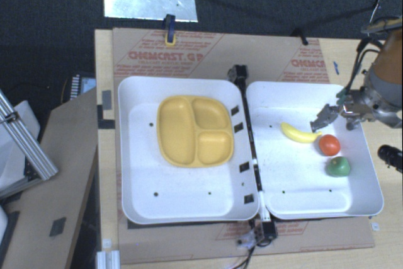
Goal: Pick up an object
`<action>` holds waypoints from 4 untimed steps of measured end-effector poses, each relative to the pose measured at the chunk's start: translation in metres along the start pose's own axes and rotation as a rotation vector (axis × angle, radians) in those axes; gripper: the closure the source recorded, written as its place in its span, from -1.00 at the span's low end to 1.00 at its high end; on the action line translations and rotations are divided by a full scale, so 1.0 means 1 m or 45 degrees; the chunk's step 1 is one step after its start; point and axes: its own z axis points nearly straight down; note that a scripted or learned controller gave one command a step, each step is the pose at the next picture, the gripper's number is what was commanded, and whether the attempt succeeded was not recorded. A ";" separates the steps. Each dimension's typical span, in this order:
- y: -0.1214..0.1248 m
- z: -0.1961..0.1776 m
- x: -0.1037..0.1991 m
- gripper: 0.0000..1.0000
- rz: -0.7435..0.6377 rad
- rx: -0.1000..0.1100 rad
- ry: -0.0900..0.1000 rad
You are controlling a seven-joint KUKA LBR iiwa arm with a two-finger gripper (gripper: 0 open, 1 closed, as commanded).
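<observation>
Dark carpet surrounds a desk (208,47) covered with printed cardboard, on which two shallow white bins sit side by side. One bin (135,135) carries a yellow divided plate (194,131). The other bin (302,198) carries three candidates for the pick: a banana (298,133) near its middle, a tomato (329,145) just beside the banana's end, and a green fruit (339,166) a little below the tomato.

From here the main risk looks like crowding. The banana and tomato lie so near each other that a descent between them could nudge one aside or pinch both badly, and the round tomato would probably roll out from under a glancing finger. The curved banana could also twist away if it is caught near its tip rather than across its body.

Reaching in over the bin's far side, the grey arm holds its end effector (326,115) above the floor of the bin, just beyond the banana and tomato, tilted down toward them. Its fingers appear spread apart, with nothing between them, so no object is held yet.
</observation>
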 end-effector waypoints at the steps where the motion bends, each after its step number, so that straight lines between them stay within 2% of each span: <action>1: 0.002 -0.006 0.000 -1.00 -0.003 -0.014 -0.003; 2: 0.004 0.056 0.002 -1.00 0.000 -0.010 -0.002; 4: 0.012 0.153 -0.002 -1.00 0.000 -0.009 -0.001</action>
